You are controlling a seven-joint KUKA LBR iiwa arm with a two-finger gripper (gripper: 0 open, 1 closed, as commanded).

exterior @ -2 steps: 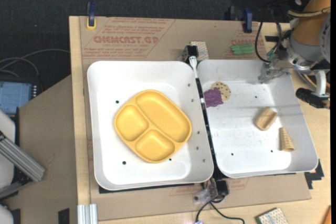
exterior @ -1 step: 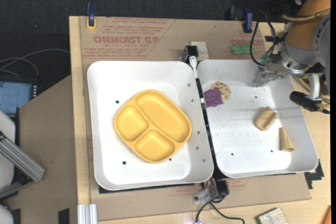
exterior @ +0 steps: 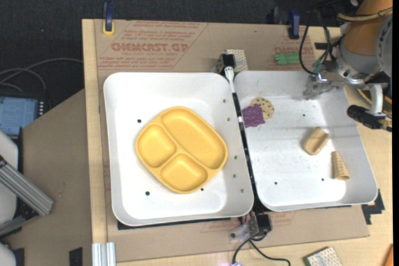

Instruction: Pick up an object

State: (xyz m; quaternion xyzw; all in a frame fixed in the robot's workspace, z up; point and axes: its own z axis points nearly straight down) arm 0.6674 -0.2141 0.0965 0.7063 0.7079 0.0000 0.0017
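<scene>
The right bin (exterior: 293, 190) holds several small items. A purple lump (exterior: 252, 115) lies against a speckled cookie (exterior: 265, 107) near its left wall. A tan bread-like roll (exterior: 315, 141) and a tan cone (exterior: 340, 166) lie toward its right side. My gripper (exterior: 315, 84) hangs over the bin's far right corner, apart from every item and well above the roll. I see nothing held in it.
A yellow three-compartment plate (exterior: 181, 148) fills the middle of the left bin (exterior: 118, 103). The arm's orange and grey body (exterior: 368, 22) stands at the upper right. A green object (exterior: 287, 59) lies on the board behind the right bin.
</scene>
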